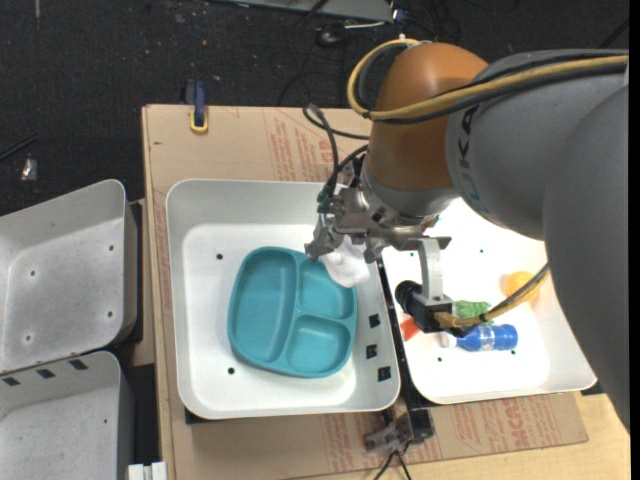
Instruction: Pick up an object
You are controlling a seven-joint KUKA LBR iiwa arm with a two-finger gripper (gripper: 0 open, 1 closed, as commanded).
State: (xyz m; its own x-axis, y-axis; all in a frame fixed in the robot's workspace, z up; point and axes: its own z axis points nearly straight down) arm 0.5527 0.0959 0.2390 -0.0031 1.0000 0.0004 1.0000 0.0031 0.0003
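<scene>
Here the claw sits over the teal divided plate's upper right rim beside a white lump; its opening cannot be told.

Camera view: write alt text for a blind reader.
A grey arm's gripper hangs over the left bin, above a teal divided plate. Small items, including a blue bottle, lie in the right bin.

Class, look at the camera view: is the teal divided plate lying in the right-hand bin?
No, the teal divided plate lies in the left bin, while the right bin holds small items such as a blue bottle.
</scene>
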